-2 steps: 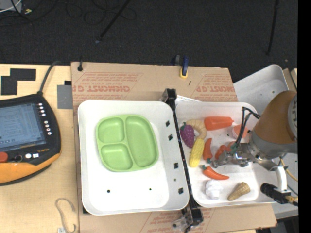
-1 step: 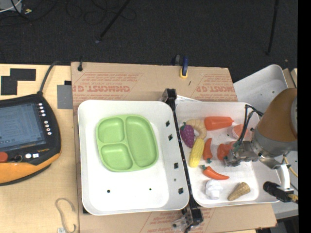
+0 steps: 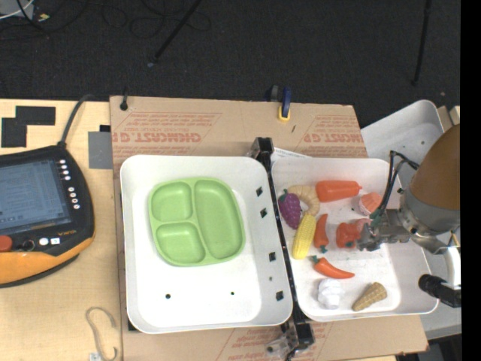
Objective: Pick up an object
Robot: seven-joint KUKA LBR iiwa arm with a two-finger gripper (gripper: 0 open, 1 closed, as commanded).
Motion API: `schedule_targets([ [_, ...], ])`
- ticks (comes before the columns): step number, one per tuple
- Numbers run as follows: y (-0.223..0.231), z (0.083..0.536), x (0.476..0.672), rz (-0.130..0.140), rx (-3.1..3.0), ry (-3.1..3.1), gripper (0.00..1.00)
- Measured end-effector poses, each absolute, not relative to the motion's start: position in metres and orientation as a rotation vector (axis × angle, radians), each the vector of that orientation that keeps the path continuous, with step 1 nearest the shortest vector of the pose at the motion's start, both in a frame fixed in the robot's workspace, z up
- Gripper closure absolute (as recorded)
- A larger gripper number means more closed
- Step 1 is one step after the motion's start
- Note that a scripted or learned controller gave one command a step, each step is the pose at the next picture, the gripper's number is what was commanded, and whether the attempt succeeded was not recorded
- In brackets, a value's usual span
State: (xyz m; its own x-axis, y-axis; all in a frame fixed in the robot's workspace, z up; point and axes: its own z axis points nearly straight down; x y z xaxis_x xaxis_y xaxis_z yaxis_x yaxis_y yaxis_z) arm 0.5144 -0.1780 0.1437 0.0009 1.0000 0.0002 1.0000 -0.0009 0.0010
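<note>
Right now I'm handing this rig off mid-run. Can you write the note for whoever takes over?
Gripper: low in the right bin, at a small red toy; no grasp can be confirmed from this view.
Right bin also holds: orange carrot, purple toy, yellow corn, red-orange chili, white toy, ice-cream cone.
Left bin: green divided tray.
Done: arm is down at the toys.
Left: grasp one and lift it.

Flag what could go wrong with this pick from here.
Clutter: the gripper is low beside a small red toy, with the red pepper and corn cob close by, so it may nudge neighbours or catch two. The right bin's shallow wall could let a knocked piece slide out.
</note>
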Motion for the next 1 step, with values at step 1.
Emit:
schedule_targets([
  [1,-0.1751,0.2056,0.519,0.003,2.22,2.218,1.0],
])
